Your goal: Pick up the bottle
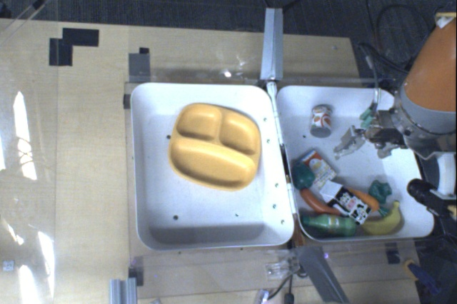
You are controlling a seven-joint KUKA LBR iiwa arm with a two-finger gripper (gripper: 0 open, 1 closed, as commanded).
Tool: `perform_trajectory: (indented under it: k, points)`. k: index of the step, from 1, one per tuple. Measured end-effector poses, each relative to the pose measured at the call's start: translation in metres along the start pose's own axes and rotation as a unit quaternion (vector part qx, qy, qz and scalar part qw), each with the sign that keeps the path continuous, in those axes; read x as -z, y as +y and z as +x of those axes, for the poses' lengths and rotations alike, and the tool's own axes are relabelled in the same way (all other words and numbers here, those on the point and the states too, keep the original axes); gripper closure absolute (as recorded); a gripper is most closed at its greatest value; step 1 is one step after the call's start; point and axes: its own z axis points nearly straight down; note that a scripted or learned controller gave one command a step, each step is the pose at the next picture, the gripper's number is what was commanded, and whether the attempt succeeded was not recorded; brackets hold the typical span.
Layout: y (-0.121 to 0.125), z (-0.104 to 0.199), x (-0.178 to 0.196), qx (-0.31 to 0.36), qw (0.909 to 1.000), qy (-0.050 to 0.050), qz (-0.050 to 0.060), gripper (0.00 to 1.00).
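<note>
Counter: one pale wooden counter (86, 174) carries two shallow white plastic bins side by side, a metal post at their shared wall.
Left bin: the left bin (153, 224) holds one thing, a yellow moulded tray with three rounded lobes (214, 145); bare floor rings it, widest along the near edge.
Right bin: the right bin (293, 106) has five or six things crowded in its near corner, its far half mostly open.
Bottle: one green plastic bottle (330, 224) lies on its side against the near wall, beside a yellow banana (384, 220) and under an orange carrot-shaped piece (318, 201).
Can: one small silver can (321, 119) stands alone near the far wall.
Arm: the metal two-finger jaws (350, 142) hang over open floor mid-bin, spread slightly, holding nothing, well apart from the bottle.
</note>
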Motion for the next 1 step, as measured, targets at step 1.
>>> perform_trajectory:
  k: [1]
  points:
    - [0.0351,0.0332,-0.0815,-0.050,0.9987,0.000,0.001,0.00]
